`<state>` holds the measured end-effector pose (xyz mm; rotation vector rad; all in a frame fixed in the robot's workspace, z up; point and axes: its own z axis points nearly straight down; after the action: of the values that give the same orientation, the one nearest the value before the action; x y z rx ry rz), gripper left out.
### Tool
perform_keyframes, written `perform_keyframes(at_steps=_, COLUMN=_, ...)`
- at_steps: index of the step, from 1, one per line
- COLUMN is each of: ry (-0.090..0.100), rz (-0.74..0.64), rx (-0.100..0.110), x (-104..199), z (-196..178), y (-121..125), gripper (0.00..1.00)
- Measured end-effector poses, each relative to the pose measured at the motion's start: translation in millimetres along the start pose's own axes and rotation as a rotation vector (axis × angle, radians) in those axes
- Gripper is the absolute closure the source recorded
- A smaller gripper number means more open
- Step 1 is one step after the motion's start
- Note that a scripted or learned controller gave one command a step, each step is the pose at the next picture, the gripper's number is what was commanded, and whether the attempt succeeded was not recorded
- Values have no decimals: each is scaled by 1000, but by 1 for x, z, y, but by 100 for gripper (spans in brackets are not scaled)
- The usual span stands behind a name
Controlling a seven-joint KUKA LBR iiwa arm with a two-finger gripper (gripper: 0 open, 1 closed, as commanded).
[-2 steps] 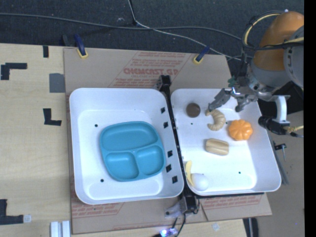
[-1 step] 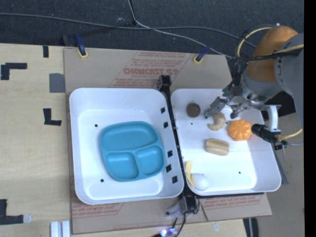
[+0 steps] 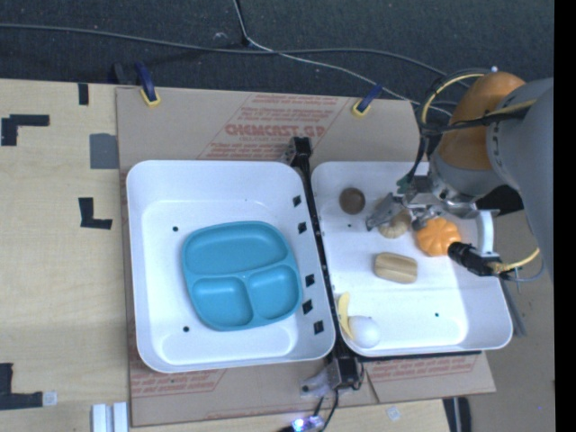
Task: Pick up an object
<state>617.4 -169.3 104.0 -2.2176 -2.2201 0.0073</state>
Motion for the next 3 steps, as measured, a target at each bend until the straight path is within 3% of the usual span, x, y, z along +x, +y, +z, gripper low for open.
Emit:
perform_keyframes(at_steps=1, ry=0, rz=-2, rx=-3, x=1, z=-13, y=1, gripper=100)
perform_keyframes(at_steps=3, ry=-1, rz=0, rx=-10, x=-10, z=-119, y=15, gripper=100)
